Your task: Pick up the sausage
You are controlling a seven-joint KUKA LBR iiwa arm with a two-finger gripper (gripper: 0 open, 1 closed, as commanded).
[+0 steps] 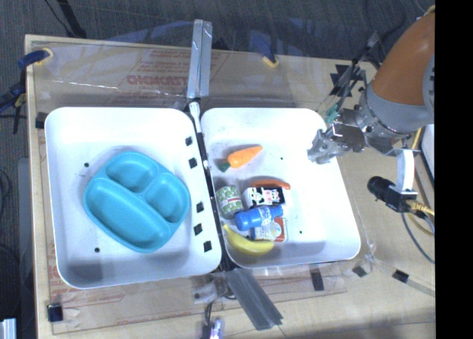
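Note:
The sausage [275,182] is a reddish-brown strip in the middle of the right bin [325,212], mostly hidden behind a black-and-white patterned carton [264,196]. My gripper [322,150] hangs over the bin's right rim, up and to the right of the sausage and well apart from it. I see nothing in the gripper.
An orange carrot [244,156] lies above the sausage. A green-labelled can [230,200], a blue bottle [258,217] and a yellow banana [248,244] crowd below it. The left bin [66,131] holds a blue divided plate [137,200]. A metal divider bar [198,60] stands between the bins.

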